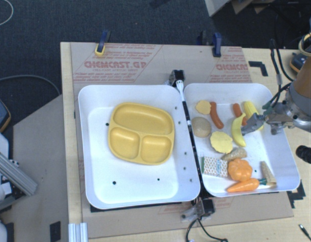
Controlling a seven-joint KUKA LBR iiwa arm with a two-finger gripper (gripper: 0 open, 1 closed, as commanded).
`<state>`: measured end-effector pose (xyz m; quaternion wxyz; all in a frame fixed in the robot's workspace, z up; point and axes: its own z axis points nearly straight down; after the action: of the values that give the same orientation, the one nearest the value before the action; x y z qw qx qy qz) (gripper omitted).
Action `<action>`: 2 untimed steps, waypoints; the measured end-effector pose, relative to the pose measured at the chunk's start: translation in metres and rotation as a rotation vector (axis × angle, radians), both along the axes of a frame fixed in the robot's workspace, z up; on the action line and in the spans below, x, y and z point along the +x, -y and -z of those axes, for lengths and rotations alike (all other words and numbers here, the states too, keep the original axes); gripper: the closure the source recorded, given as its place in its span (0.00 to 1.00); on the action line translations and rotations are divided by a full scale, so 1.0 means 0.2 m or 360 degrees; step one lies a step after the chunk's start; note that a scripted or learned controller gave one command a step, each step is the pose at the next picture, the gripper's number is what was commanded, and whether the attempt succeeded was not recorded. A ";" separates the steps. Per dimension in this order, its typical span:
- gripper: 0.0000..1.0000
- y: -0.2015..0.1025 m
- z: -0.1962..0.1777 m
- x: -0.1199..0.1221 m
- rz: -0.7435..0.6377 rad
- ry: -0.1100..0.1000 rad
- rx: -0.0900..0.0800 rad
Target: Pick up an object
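Currently I see the gripper (252, 124) low over the right bin (281, 150), arm coming in from the right edge w/ most of its body cut off by the frame. Fingers: cannot tell if open or shut, they read as one dark grey blur at this res.

Using the banana (239, 130) as my landmark. Gripper tip sits just right of the banana's upper half, touching or nearly so; can't separate them. Nothing visibly between the fingers, so I'm not calling a hold.

Other items rel. to banana:
- corn cob (250, 109), just above-right, partly under the gripper body.
- small orange-red piece (238, 109), just above.
- sausage (216, 115), left and a bit up.
- pale yellow round piece (203, 106), further left, beside the sausage.
- beige round item (201, 127), left, near the bin's inner wall.
- yellow flat slice (221, 141), just below-left, close to touching.
- orange (240, 170), below; a brownish bit on top of it, can't ID.
- carrot (243, 186), below the orange, touching it.
- patterned packet (213, 166), below-left, tucked against the orange.
- tan cone-ish piece (268, 172), below-right; shape unclear.

Well left of banana: left bin (95, 150) w/ a yellow divided plate (141, 133) lying flat, three compartments.

Both bins rest on a cardboard sheet (145, 59), printed lettering, two clamps on its far edge.
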<state>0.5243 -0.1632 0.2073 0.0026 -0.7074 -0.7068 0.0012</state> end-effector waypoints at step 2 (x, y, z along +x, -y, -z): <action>0.00 0.02 0.60 -0.02 -0.0001 -0.0003 0.0002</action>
<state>0.5208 -0.1669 0.0878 0.0036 -0.7072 -0.7070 0.0014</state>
